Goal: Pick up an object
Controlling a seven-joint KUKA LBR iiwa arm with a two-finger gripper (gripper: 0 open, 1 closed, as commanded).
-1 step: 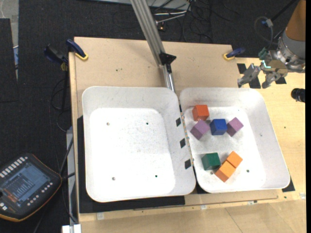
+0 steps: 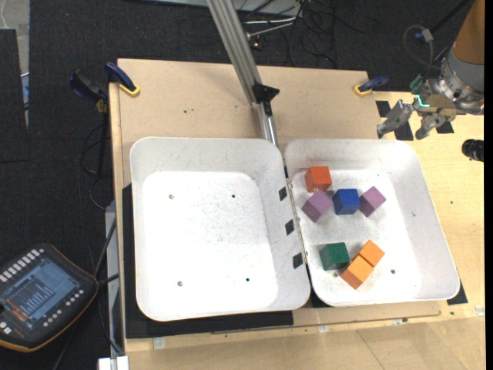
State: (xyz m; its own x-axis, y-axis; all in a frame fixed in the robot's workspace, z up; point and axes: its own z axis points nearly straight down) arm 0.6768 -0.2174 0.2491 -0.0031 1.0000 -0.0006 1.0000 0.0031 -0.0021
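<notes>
Gripper [image 2: 410, 123], fingers spread and holding nothing, hangs beyond the right bin [image 2: 431, 230] at its 1 o'clock corner. The blue cube [image 2: 347, 200], near the bin's centre, looks light and rigid; grasp its two free flat faces.

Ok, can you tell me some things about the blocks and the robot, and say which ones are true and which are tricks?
1. All the blocks sit in the right bin. True.
2. The gripper holds the blue block. False: the gripper is up above the bin's far rim, and the blue block lies in the bin.
3. There are two purple blocks. True.
4. The green block sits at the far end of the bin. False: it lies near the front, beside the two orange blocks.
5. The red block lies farther back than the blue one. True.
</notes>
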